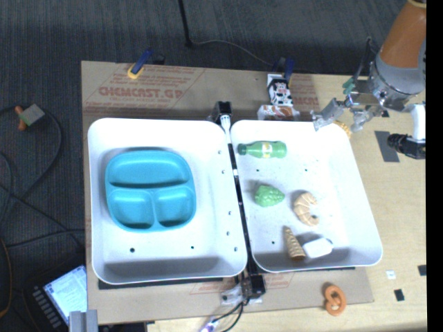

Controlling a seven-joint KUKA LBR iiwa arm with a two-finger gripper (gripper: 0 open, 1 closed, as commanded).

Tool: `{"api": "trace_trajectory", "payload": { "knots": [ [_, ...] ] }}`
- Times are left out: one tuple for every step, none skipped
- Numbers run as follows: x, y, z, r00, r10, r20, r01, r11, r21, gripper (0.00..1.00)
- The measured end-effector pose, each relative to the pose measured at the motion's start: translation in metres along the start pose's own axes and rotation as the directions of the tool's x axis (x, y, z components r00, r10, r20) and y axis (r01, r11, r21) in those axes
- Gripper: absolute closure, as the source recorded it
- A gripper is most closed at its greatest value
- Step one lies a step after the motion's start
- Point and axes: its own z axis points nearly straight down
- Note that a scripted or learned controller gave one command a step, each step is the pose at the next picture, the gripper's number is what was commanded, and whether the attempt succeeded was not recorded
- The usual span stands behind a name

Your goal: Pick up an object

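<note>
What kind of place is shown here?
Probably a robotics lab: a robot arm over two white bins, toy food like a green bottle, and loose cables on the floor.

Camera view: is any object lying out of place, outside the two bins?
Yes. A small orange pretzel-shaped toy lies on the bench in front of the right bin, outside its rim, while the green bottle and the other small items lie inside that bin. The blue divided tray sits squarely in the left bin.

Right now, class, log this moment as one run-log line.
end effector: above right bin's far corner, holding nothing | green bottle: lying in bin | blue tray: left bin
</note>
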Motion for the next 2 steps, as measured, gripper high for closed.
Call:
{"api": "trace_trajectory", "payload": {
  "knots": [
    [0.031, -0.045, 0.139, 1.0, 0.001, -0.002, -0.001, 1.0, 0.004, 0.0],
    [0.036, -0.14, 0.111, 1.0, 0.002, 0.0, -0.002, 1.0, 0.001, 0.0]
  ]
}}
